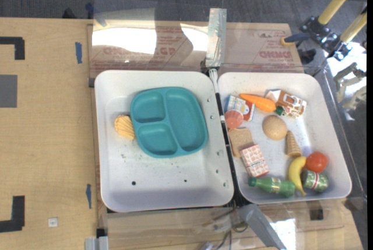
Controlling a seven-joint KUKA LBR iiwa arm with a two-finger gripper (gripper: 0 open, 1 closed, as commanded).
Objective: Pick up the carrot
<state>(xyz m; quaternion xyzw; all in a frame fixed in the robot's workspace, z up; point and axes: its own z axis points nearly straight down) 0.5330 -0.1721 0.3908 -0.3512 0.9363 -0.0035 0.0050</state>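
Observation:
The carrot (258, 102) is orange with a small green stem end. It lies flat near the back of the right bin (335, 144), pointing left, with its stem end toward the right. A small carton (238, 106) touches its left tip and a red-and-white box (289, 102) sits just right of its stem.
The right bin also holds a round bun (274, 127), a cone (292, 143), a bread slice (240, 139), a tomato (316, 161), a banana (296, 173) and a green bottle (273, 185). The left bin (111, 179) holds a teal divided plate (168, 121) and a yellow shell-shaped piece (123, 125).

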